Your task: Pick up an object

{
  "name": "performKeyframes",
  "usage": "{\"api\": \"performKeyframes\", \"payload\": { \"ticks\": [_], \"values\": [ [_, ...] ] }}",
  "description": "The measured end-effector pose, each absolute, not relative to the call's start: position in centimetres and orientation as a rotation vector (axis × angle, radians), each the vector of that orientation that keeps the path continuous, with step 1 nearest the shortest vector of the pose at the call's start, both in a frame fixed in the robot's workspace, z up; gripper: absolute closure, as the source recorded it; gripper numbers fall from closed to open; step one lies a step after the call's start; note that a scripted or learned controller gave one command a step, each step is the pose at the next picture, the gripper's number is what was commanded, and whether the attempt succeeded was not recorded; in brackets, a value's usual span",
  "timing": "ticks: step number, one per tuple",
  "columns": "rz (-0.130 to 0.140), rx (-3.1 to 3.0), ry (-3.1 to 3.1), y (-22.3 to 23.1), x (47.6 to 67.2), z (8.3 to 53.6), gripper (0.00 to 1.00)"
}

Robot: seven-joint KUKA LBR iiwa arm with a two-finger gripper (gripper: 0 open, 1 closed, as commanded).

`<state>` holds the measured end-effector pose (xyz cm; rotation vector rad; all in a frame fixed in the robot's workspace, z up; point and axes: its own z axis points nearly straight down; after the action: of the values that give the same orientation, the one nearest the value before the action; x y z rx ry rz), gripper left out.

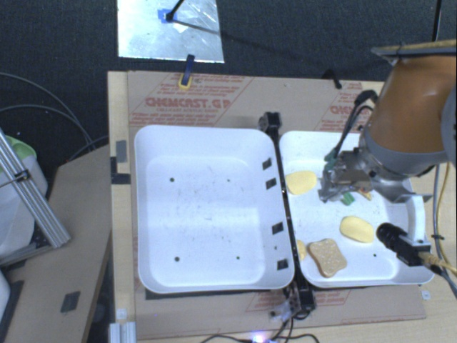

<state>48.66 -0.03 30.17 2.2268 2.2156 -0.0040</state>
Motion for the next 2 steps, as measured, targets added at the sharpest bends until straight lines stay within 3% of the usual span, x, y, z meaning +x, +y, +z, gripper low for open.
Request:
{"api": "performKeyframes", "payload": {
  "ticks": [1, 2],
  "values": [
    [0.007, 2.209, 2.233, 7.0, 48.7, 32.1, 1.00],
    [0.005, 2.221, 2.216, 1.7, 48.7, 34.1, 1.00]
  ]
}}
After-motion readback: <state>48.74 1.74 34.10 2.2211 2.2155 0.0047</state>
